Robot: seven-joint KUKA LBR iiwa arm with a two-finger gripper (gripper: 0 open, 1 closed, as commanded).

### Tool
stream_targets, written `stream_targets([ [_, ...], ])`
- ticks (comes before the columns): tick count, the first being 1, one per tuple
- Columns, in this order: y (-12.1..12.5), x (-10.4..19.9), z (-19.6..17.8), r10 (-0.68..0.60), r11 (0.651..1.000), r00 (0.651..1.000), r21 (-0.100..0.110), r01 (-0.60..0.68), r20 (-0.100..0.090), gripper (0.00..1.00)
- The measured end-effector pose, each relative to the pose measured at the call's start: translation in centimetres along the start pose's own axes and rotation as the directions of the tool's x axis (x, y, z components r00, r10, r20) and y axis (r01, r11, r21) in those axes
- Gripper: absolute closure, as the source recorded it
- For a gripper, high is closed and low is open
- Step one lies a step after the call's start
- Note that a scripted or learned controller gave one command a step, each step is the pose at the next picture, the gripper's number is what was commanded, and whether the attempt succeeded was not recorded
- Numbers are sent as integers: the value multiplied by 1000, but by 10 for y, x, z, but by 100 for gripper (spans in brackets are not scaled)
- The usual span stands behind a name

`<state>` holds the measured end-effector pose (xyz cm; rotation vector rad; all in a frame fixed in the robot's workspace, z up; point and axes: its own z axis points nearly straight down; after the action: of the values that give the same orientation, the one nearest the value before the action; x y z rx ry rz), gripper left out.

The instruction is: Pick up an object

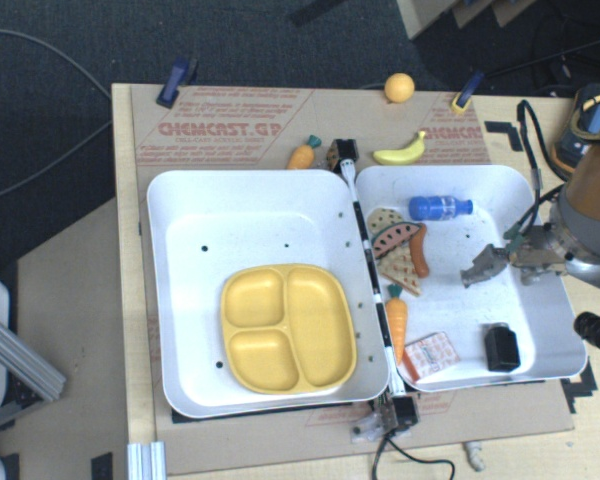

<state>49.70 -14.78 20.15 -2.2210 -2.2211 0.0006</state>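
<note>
Your grey two-finger gripper (477, 269) hangs over the right white shallow bin (500, 183), near its right wall, about halfway down. Fingers point toward the bin's left; whether they are spread or closed you cannot tell from this angle. Nothing is visible between them.

Objects in that bin:
- Blue plastic bottle (439, 207) near the far edge, lying flat, long axis running left-right, cap end toward the right wall.
- Brown flat toy pieces with a red sausage-like strip (400, 247) against the left wall, the strip's long axis running far-to-near.
- Orange toy carrot (396, 324) on the left rim, long axis far-to-near, green top toward the far side.
- Red-and-white flat packet (430, 354) at the near-left corner, tilted.
- Black rectangular block (501, 348) near the near-right corner, just below the gripper, apart from it.

The left white bin (180, 208) carries a yellow three-compartment plastic tray (288, 326) toward its near edge.

On the bench beyond the bins: yellow toy banana (400, 151), orange ball (400, 88).
</note>
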Motion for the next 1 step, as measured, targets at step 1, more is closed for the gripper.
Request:
stream_targets([
  [1, 11, -70, 108, -1, 1000, 1000, -1, 1, 0, 0],
])
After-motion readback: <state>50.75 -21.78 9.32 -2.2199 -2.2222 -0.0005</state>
